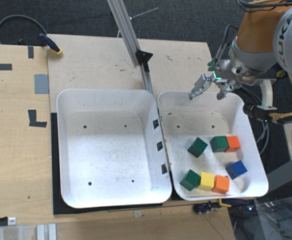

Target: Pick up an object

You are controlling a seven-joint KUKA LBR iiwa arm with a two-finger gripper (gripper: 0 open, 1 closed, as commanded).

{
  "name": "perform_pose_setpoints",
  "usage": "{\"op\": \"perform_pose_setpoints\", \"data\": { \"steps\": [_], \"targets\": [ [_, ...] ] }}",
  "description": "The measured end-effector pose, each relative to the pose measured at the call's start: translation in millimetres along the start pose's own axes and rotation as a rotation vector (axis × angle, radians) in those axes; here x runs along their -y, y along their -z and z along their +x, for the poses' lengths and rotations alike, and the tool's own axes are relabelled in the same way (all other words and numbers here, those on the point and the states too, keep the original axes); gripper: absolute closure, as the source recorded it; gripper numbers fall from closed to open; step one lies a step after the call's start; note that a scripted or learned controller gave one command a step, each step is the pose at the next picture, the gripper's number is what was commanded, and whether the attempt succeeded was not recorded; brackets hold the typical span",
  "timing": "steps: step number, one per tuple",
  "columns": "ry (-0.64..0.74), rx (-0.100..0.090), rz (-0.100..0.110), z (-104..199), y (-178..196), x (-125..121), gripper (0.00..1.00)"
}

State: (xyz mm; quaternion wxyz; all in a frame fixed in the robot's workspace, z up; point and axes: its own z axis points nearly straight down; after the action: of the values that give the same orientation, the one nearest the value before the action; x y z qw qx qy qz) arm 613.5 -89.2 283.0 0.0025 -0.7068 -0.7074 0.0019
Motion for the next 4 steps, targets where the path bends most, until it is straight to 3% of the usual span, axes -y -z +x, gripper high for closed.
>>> {"op": "perform_pose_setpoints", "data": {
  "steps": [1, 2, 4],
  "targets": [
    [0.001, 0.001, -0.005, -0.2, 2.7, -0.6, 0.00],
    [0.000, 0.001, 0.001, 8.7, -49.9, 1.2, 0.00],
    [0.000, 0.002, 0.001, -4.3, -147.4, -4.6, 0.00]
  ]
}}
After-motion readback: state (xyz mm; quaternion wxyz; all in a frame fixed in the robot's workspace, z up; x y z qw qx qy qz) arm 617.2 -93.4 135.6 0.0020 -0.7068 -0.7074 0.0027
